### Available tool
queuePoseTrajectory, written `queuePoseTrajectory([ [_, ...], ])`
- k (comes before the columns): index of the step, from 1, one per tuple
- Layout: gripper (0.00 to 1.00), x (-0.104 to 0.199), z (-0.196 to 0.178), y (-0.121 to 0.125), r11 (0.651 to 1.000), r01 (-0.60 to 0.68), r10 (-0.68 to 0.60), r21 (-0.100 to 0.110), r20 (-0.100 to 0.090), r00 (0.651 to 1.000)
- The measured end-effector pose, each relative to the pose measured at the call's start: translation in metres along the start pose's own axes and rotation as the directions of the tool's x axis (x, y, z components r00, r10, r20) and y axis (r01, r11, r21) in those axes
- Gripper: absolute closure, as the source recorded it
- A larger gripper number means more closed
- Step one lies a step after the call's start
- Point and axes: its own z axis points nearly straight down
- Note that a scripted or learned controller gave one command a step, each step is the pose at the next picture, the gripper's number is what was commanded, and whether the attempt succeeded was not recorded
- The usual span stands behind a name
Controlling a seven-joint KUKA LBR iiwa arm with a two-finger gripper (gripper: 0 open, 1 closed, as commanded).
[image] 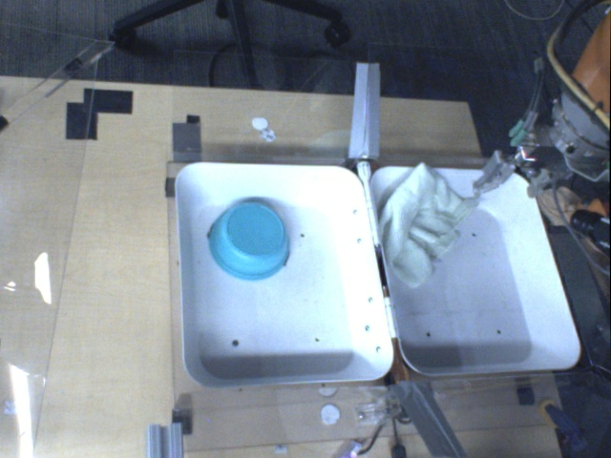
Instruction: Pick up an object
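I see my tool [492, 172] at the far right corner of the right bin [496, 351], its tip just beside the upper edge of a crumpled white cloth [420, 222]. I cannot tell how the tool is set, nor whether it touches the cloth (too blurred there). The cloth lies left of the tool against the bin's inner wall. Well left of the tool, a blue bowl [249, 239] sits upside down in the left bin [277, 351] on the surface [95, 303].
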Motion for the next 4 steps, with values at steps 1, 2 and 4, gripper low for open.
queuePoseTrajectory([
  [1, 0.0, 0.017, 0.129, 0.028, 1.0, 0.005, -0.005, 0.001, 0.0, 1.0],
  [2, 0.0, 0.048, 0.179, 0.008, 0.987, 0.157, -0.157, -0.013, 0.004, 0.988],
  [4, 1.0, 0.001, 0.083, 0.014, 0.996, 0.092, -0.092, -0.002, 0.001, 0.996],
])
